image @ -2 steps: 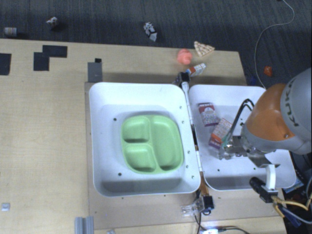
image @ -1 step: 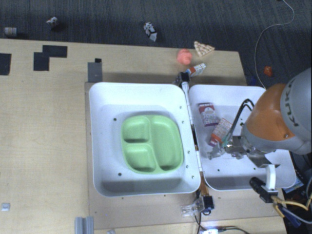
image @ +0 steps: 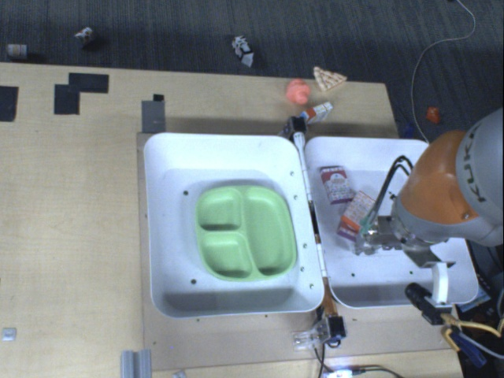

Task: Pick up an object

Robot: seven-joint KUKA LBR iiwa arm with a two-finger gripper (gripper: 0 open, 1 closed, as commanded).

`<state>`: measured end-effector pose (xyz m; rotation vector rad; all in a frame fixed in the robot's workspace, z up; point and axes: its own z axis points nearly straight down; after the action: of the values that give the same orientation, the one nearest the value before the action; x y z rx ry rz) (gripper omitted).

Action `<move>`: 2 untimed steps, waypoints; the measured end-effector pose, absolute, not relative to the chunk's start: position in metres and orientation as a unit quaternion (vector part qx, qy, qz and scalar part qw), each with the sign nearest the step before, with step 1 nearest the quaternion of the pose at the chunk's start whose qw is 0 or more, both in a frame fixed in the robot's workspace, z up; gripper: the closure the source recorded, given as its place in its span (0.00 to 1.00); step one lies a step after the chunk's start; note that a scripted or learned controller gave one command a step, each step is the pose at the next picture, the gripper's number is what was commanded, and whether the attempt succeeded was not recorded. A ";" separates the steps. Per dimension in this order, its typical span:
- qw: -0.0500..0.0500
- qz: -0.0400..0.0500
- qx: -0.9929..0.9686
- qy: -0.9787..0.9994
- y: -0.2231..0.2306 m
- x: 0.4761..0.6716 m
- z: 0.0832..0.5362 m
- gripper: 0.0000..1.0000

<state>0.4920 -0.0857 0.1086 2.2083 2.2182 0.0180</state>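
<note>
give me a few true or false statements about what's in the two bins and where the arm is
1. A green divided tray lies in the left bin. True.
2. The arm reaches over the left bin. False: it is over the right bin, coming in from the right.
3. A small red and white box lies in the right bin. True.
4. The green divided tray has a single compartment. False: it is split into three.
5. A pink ball sits inside the right bin. False: it rests on the bench beyond the bins.
6. The gripper is next to a flat packet in the right bin. True.
</note>
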 end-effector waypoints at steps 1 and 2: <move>0.006 0.006 0.705 0.709 -0.086 0.492 0.109 0.00; 0.003 0.002 0.707 0.707 -0.087 0.489 0.087 0.00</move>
<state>0.4887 -0.0866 0.0868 2.2165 2.2178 0.0074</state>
